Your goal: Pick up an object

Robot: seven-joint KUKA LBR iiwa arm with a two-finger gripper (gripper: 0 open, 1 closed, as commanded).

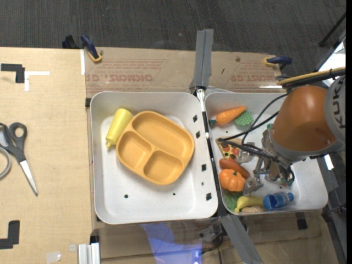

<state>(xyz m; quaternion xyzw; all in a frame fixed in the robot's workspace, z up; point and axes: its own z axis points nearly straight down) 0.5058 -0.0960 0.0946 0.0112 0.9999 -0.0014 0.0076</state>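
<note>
A light wooden tabletop (44, 202) carries two shallow white bins side by side, set on a sheet of brown cardboard (143, 70) that is held by blue clamps (91, 47). Dark carpet lies beyond.

The gripper (268, 175) hangs low over the middle of the right bin (313, 202), amid a tangle of cables. Whether it is open or closed cannot be told, and nothing is seen held in it.

Just beside it, toward the left bin, lie a small orange pumpkin (231, 180) and a red sausage (230, 164), with a pizza slice (227, 147) above them. Below the gripper, near the bin's front wall, lie a yellow banana (248, 203) and a blue bottle (278, 201). A toy carrot (231, 114) and a green piece (244, 118) sit at the far end, well apart from the gripper.

The arm's orange band (302, 120) looms over the bin's right half, hiding the floor beneath it. The arm comes in from the right, pointing steeply down.

The left bin (159, 202) holds a yellow divided plate (157, 146) with a yellow squeeze bottle (118, 126) touching its left edge. Scissors (19, 153) lie on the tabletop far to the left.
</note>
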